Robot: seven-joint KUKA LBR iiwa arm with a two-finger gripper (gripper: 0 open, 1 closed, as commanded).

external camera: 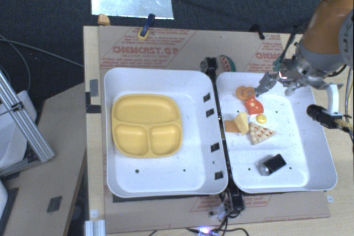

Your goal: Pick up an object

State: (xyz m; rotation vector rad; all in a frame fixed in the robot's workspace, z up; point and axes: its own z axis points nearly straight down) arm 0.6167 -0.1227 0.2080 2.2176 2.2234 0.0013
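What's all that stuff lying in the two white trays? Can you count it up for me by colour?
Yellow: 3 – divided plate, cheese-like wedge, small round piece
Orange: 1 – round piece
Red: 1 – piece with a white mark
Tan: 1 – pizza-like slice with red spots
Black: 1 – block with a silver end
Total: 7
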